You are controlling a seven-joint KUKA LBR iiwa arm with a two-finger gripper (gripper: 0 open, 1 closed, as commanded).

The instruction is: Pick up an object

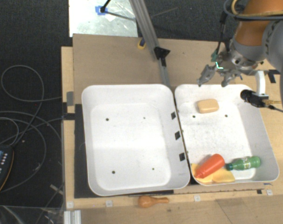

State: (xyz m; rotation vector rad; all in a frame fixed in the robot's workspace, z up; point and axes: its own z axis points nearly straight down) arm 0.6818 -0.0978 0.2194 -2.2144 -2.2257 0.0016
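Gripper (213, 80) w/ fingers spread, nothing between them — hovering over far edge of right bin (253, 125). Tan block (208, 106) lies just below it; orange carrot (209, 165), green bottle (243, 163) at near edge.

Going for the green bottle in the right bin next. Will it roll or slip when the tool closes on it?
Probably both. The green bottle lies on its side near the bin's front wall, so its round body may roll if nudged. It looks glossy, hence likely slippery. One end sits close to the carrot, which could block rolling that way. The tool hangs open above the bin's far edge.
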